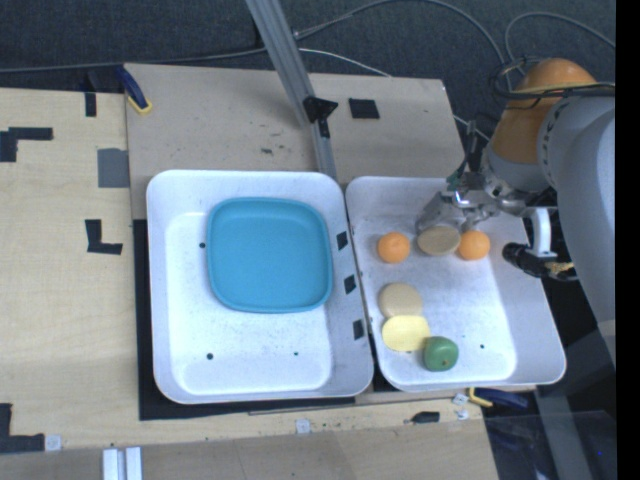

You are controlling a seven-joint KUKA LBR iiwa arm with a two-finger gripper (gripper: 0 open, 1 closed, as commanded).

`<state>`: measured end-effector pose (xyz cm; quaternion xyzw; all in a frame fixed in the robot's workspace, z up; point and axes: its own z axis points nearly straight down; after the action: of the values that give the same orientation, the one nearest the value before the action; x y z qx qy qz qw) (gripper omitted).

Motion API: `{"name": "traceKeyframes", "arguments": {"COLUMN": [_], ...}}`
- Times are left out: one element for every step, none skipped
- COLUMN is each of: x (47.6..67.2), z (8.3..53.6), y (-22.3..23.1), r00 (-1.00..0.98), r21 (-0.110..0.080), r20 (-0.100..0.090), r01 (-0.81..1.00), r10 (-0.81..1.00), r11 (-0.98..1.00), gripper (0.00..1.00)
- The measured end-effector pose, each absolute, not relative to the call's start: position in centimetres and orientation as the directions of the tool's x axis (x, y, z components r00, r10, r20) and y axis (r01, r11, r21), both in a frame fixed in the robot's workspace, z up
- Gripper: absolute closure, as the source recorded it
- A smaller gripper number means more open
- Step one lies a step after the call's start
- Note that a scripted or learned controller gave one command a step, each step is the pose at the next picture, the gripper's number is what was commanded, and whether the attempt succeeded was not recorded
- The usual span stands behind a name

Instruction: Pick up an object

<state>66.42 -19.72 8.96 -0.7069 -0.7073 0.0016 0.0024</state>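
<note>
My gripper (447,213) hangs low over the far part of the right bin (520,353), reaching in from the right. Just below its tip lies a tan round object (437,241), touching or nearly touching it; I cannot tell whether it is gripped. An orange ball (394,247) sits left of the tan piece and a second orange ball (473,245) to its right. Nearer the front lie a cream oval object (400,298), a yellow object (405,332) and a green ball (440,353).
The left bin (180,353) holds a blue square plate (268,253). A grey slanted pole (290,58) rises behind the bins. The arm's grey body (590,198) crowds the right bin's right side, and cables run behind it.
</note>
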Motion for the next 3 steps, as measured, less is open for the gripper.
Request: {"name": "traceKeyframes", "arguments": {"x": [66.4, 66.4, 66.6], "z": [8.9, 9.9, 16.0], "y": [-19.7, -19.6, -20.3], "r00": [-0.001, -0.002, -0.001], "r21": [-0.001, 0.0, 0.005], "r20": [0.0, -0.001, -0.001], "r01": [1.0, 1.0, 1.0], "r10": [1.0, 1.0, 1.0], "r11": [0.001, 0.002, 0.001], "gripper": [0.0, 1.0, 1.0]}}
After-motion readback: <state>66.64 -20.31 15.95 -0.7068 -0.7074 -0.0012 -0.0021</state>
